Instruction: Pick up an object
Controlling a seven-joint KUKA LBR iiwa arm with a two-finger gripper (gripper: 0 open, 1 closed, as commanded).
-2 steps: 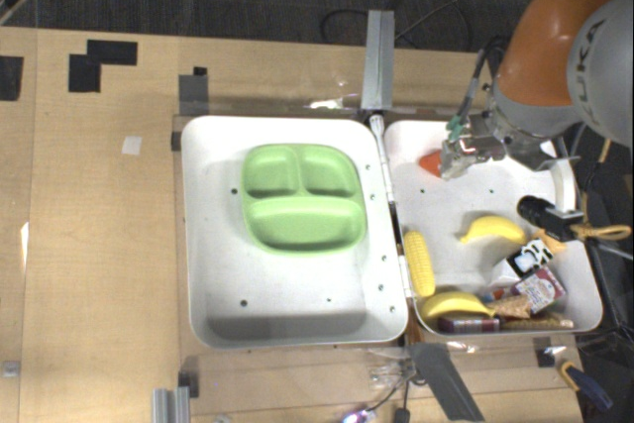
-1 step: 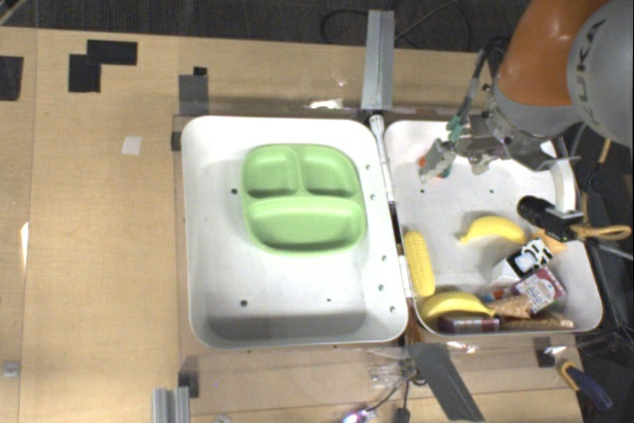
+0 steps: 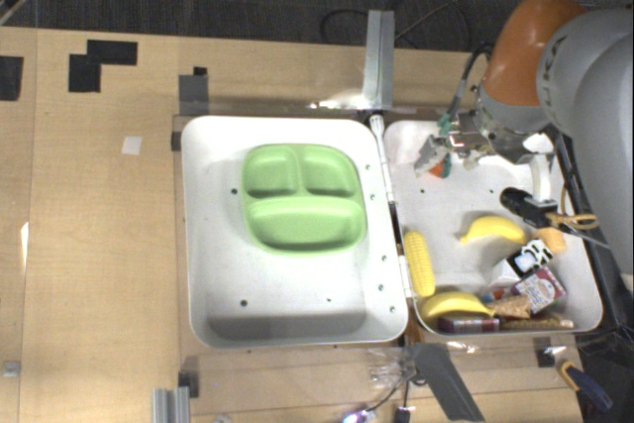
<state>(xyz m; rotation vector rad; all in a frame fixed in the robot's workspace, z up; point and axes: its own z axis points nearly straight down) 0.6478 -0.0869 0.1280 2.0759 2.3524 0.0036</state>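
Though its tips blur, the gripper (image 3: 437, 157) hangs over the right bin (image 3: 591, 312).

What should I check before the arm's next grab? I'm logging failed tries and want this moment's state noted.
1. Gripper over the right bin, near its back left corner: ok.
2. Object held: cannot tell.
3. Bare floor beneath it, no target directly under: not ok.
4. Nearest loose targets, banana and corn cob, lie apart: ok.
5. Front corner clutter packed together: not ok.
6. Green divided plate sits alone in the left bin: ok.
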